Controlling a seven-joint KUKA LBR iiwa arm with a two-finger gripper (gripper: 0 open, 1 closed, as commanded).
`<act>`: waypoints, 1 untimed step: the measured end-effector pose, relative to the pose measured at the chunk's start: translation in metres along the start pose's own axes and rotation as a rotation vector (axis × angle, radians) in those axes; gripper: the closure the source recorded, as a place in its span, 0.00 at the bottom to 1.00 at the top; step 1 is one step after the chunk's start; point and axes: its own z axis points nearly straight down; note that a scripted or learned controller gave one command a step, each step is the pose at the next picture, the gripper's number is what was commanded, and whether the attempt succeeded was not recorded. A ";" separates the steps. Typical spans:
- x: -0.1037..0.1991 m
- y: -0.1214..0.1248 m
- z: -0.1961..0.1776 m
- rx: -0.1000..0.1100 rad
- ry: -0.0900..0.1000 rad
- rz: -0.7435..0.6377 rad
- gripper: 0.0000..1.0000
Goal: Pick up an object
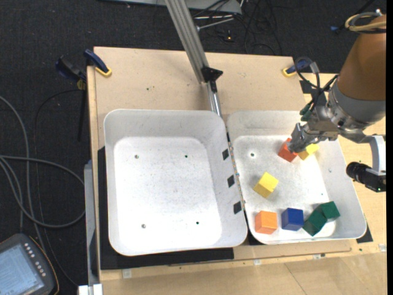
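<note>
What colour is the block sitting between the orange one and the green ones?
Blue. The blue block shows plainly in the camera view, near the right bin's front edge.

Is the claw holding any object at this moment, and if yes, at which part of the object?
It cannot be told. The claw is low in the right bin, right at a red block and a small yellow block, but the view does not show either between its fingers.

Grey arm (pixel 359 106) with an orange band, black cables, and dark fingers (pixel 299 141).
</note>
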 end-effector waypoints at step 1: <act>0.045 -0.014 0.019 0.002 0.000 0.000 1.00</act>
